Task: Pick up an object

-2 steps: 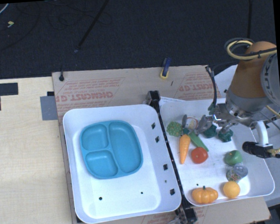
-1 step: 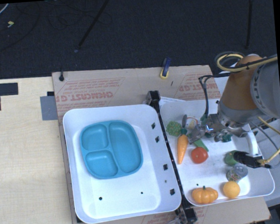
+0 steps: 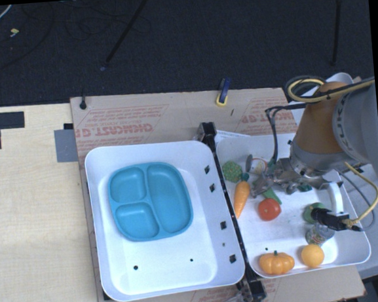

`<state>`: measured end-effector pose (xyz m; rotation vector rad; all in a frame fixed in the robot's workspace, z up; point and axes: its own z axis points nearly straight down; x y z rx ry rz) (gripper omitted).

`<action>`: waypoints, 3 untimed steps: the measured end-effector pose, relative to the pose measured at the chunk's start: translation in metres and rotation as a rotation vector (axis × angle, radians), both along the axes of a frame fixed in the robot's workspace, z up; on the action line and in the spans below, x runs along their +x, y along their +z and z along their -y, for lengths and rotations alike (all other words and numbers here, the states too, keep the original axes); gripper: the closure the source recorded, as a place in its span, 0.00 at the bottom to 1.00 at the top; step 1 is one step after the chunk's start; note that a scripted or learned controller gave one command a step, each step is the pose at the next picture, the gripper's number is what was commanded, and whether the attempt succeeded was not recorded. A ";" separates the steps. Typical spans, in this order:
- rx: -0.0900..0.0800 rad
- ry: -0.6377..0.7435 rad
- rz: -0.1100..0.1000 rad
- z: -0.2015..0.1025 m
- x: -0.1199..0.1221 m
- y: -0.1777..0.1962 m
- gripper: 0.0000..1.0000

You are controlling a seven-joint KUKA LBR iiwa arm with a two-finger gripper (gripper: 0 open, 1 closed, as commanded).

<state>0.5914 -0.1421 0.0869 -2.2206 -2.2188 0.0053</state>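
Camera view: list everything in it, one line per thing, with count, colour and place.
Bins: two, white, side by side on the bench.
Divided plate: one, blue, in the left bin.
Broccoli: one, green, right bin, upper left.
Carrot: one, orange, right bin, by the divider.
Tomato: one, red, right bin, middle.
Pumpkin: one, orange, right bin, front edge.
Orange fruit: one, right bin, beside the pumpkin.
Clamp: one, blue and yellow, bench's far edge.
Arm: one, grey with orange band, over the right bin.
Gripper: one, above the tomato.

Looked glossy smooth plastic: white bins (image 3: 100, 188), blue plate (image 3: 149, 201); matt brown cardboard (image 3: 140, 122) beneath; pale wood bench (image 3: 31, 226).
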 end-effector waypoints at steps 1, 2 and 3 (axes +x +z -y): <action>0.002 -0.003 -0.001 0.000 0.000 0.010 1.00; 0.001 0.000 0.006 0.001 0.008 0.057 1.00; 0.000 0.002 0.008 0.004 0.008 0.120 1.00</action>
